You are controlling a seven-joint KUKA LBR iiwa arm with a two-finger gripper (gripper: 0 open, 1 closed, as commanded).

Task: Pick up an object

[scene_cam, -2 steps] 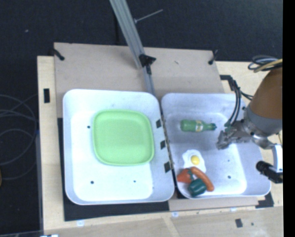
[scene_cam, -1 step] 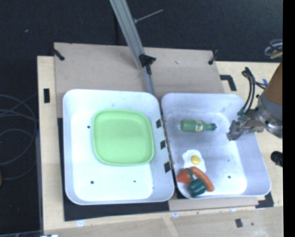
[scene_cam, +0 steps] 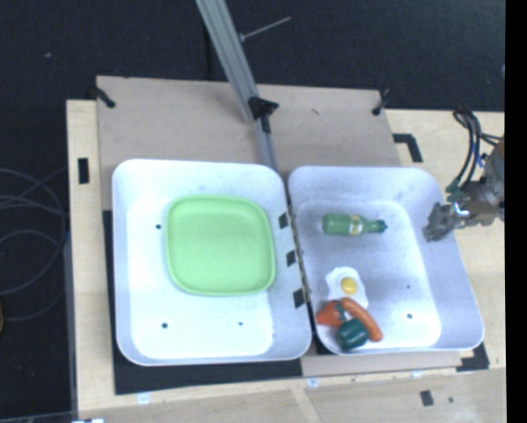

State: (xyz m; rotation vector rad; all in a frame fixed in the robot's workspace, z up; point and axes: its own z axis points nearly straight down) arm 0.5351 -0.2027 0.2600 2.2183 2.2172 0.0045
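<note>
White bins sat side by side on my tabletop. I saw the gripper at three o'clock over the right bin rim; whether it was spread, I couldn't tell. The green bottle lay at its nine o'clock, apart. A green plate filled the left bin.

Robot lab, bench with two white bins, loose cables

Single fixed view from above, angled down. Both white bins framed side by side. Moderate distance.
</note>
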